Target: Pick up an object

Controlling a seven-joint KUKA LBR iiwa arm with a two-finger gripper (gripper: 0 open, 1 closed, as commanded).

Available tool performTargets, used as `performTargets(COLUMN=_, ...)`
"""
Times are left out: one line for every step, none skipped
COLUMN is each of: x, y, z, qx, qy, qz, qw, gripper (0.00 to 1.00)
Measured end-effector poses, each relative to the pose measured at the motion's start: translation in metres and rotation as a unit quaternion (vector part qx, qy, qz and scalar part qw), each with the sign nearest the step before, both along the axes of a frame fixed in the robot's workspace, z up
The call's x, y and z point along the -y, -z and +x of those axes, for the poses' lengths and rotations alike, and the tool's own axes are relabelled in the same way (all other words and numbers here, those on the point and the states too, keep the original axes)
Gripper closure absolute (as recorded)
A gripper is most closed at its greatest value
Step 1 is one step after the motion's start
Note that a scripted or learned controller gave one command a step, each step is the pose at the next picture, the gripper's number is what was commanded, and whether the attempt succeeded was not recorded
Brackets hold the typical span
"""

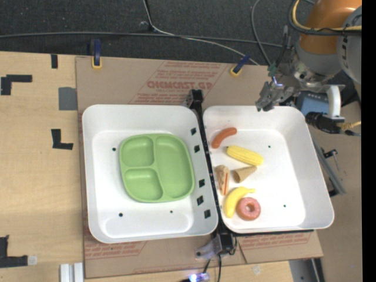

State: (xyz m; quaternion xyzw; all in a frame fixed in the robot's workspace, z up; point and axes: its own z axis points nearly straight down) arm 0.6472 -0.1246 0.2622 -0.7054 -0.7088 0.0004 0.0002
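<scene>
- Objects to pick all lie in the right bin (294, 128), clustered toward its left half: sausage (223, 137), corn cob (244, 155), ice-cream cone (243, 173), banana (233, 200), pink donut (248, 208), plus one small brown item (221, 176) beside the divider, too small to identify.
- Banana and donut touch; cone sits just beside the corn; sausage lies apart, nearer the bin's far edge.
- Count: six loose pieces, one of each.
- Left bin (97, 157) carries one green divided plate (157, 167) with three compartments, nothing on it.
- Two white bins side by side on the cardboard-covered tabletop (35, 175); blue-and-yellow clamps at the cardboard's far edge.
- Jaws (267, 101): above the far rim of the right bin, near its far-left corner, well apart from every piece. Cannot tell whether they stand wide or narrow; nothing visible between them.
- Progress, as judged: pick not started. No object lifted, none contacted.
- Remaining: choose a target, descend, close, lift. Sausage is the nearest candidate.
</scene>
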Motion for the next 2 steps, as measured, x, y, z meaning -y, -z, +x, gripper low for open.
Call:
performTargets(x=-0.062, y=0.012, z=-0.006, qx=-0.001, qy=-0.001, qz=0.0007, qw=1.0000, gripper=1.00)
performTargets(x=-0.117, y=0.029, z=-0.012, qx=-0.001, qy=-0.001, qz=0.0007, qw=1.0000, gripper=1.00)
